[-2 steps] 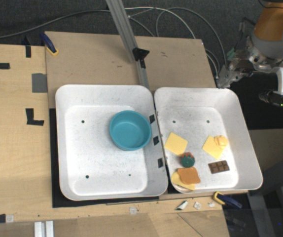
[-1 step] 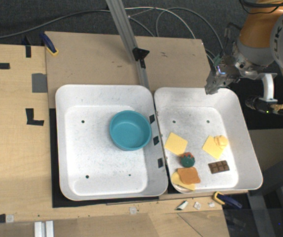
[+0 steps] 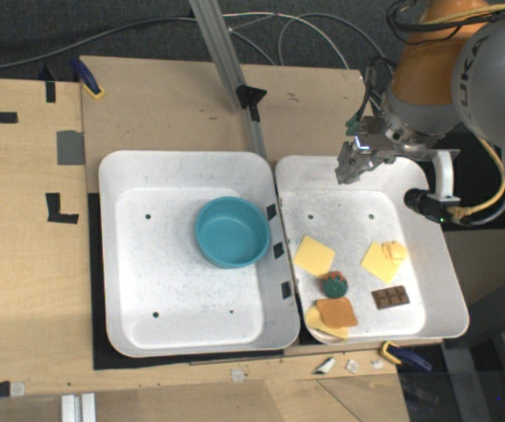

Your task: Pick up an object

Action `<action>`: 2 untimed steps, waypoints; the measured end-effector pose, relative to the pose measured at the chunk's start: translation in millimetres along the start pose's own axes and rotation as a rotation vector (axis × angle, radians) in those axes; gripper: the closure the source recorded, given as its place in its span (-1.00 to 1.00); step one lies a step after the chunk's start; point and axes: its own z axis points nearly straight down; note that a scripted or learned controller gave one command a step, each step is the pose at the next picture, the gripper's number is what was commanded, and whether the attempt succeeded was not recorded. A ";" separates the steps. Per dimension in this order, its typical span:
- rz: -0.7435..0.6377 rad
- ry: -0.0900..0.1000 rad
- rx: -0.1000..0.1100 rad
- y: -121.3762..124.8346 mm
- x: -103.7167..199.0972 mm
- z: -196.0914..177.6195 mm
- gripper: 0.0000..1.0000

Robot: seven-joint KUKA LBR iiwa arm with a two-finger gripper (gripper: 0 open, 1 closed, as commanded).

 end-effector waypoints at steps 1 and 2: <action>-0.001 0.000 0.000 -21.7 59.0 6.8 1.00; 0.000 0.000 0.000 -42.2 104.7 -0.9 1.00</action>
